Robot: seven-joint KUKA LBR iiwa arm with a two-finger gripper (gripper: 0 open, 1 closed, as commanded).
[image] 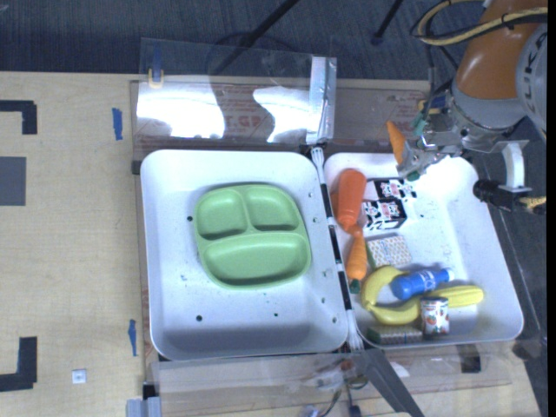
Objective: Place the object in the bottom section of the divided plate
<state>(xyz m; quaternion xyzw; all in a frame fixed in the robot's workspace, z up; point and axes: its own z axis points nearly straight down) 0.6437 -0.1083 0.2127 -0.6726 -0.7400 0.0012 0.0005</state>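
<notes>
- Lying nearest the lower frame edge, in the right white bin [499, 259], a small labelled can [435, 315] touches a yellow banana [391, 307]; a blue bottle [420, 282] and a yellow corn-like piece [460, 296] rest across the banana, heaped as stock for picking.
- Just above the heap, a speckled square pad [389, 252] lies flat beside a small orange carrot-shaped piece [357, 257] at the bin's left wall.
- At centre left, the green divided plastic plate [252, 233] sits in the left white bin [165, 259]; its wide bottom section [256, 259], the target, holds nothing.
- Higher in the right bin, a black-and-white patterned card box [384, 207] lies beside a large orange-red cylinder [349, 198].
- At upper right, the two-finger gripper [415, 162] hangs over the right bin's far corner, an orange sliver [397, 142] beside it; whether it is spread or pinching cannot be told, so the object is judged not yet carried across.
</notes>
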